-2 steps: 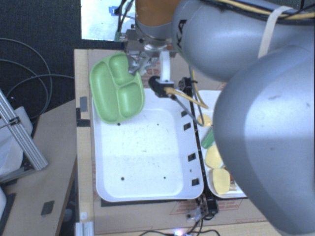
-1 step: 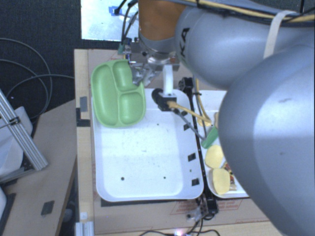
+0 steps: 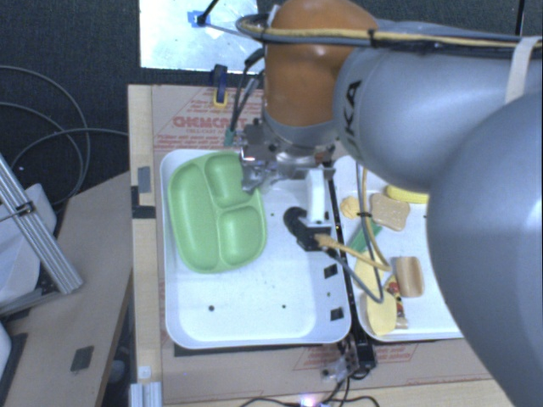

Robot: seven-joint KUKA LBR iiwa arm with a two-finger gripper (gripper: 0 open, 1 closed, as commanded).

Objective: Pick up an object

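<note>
A green divided plate (image 3: 214, 214) lies in the left white bin (image 3: 254, 312), filling its upper left part. My gripper (image 3: 253, 176) hangs from the orange-banded wrist, right over the plate's upper right rim. The view does not show whether it touches the plate. The arm's grey bulk covers much of the right bin (image 3: 424, 325).
In the right bin lie several toy foods: a tan cracker (image 3: 389, 212), a yellow piece (image 3: 405, 195) behind it, a brown bun (image 3: 408, 275) and a pale yellow piece (image 3: 381, 315). Cardboard and a blue clamp (image 3: 220, 81) sit behind the bins.
</note>
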